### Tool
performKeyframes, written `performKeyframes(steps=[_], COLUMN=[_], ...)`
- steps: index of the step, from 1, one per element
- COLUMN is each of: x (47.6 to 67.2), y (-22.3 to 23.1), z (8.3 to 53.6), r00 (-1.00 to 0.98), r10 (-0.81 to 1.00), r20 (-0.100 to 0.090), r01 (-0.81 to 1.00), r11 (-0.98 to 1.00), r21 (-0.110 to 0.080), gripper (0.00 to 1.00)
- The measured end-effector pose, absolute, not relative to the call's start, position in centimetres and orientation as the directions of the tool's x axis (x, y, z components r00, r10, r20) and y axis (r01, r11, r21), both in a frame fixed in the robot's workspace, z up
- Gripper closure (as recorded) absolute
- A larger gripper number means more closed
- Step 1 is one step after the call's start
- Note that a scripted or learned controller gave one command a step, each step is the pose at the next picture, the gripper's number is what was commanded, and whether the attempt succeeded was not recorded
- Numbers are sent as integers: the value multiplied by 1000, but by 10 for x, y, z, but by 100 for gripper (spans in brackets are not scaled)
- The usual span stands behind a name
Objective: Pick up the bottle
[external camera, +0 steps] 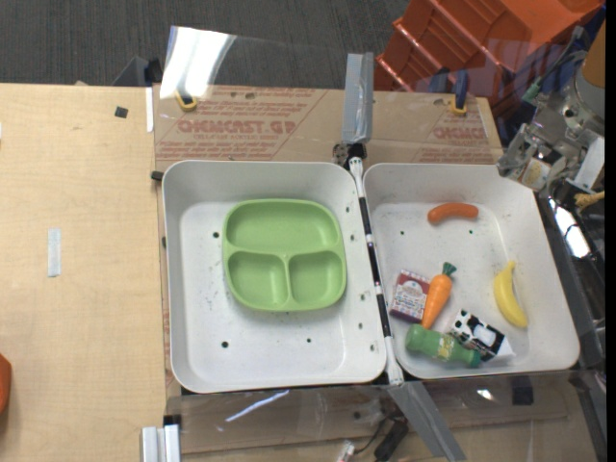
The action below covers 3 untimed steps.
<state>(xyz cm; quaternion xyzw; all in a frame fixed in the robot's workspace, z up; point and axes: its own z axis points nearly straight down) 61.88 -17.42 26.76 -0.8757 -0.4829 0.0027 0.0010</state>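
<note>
On the bench, two white bins sit side by side; the right bin [539, 287] serves as the landmark here. To its left, the left bin [183, 287] holds a green plate [285, 254] with three compartments. Above the right bin's far right corner hangs the arm [568, 133], its gripper [525, 162] outside the rim and well apart from everything in the bin; whether it is open or shut cannot be told from this angle.

Inside the right bin, a banana [509, 296] lies near the right wall, a sausage [452, 212] near the far wall, and a carrot [438, 295] stands slantwise at the middle, with a small red box [410, 296] touching its left side. The bottle [443, 346], green, lies flat by the near wall, just below the carrot and touching a black-and-white carton [478, 334] on its right.

Its long axis runs roughly left to right, dipping slightly towards the near right. Which end is the cap is too blurred to tell.

The step in hand looks like the approach, with nothing yet grasped. The next move probably calls for crossing the bin to the near wall, descending over the bottle, and closing across its short width while avoiding the neighbouring carton.
</note>
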Motion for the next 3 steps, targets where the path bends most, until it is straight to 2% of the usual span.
performKeyframes(steps=[1, 2, 3], x=[658, 548, 530], y=[-90, -59, -145], z=[236, 261, 242], r00=[699, 782, 791], r10=[716, 623, 612], r20=[-5, -5, -5], r01=[716, 623, 612], r11=[-699, -782, -791], r21=[-3, -3, -4], gripper=[100, 100, 100])
